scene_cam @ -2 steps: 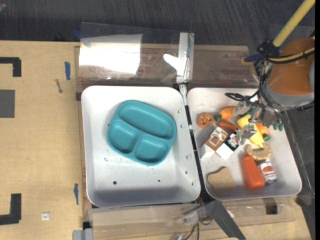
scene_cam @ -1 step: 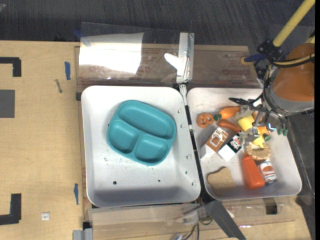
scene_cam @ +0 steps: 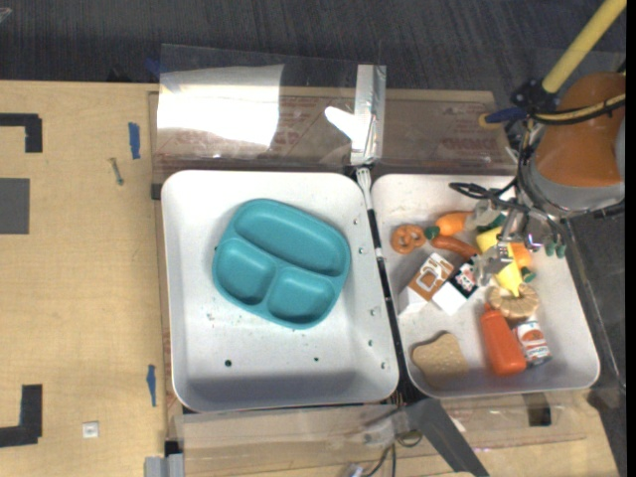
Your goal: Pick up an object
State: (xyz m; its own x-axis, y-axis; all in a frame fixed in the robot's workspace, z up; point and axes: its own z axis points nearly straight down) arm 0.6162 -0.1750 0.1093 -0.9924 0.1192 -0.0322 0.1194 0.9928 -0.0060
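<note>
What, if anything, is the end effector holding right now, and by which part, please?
It cannot be told: the end effector sits low among the cluttered toys in the right bin, and no hold shows.

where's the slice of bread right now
The bread slice lies in the right bin, near its front left corner, just left of the orange bottle and below the small carton.

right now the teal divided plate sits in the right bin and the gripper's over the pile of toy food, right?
Not quite: the camera view shows the teal divided plate in the left bin. The gripper is over the pile of toy food, in the right bin.
</note>
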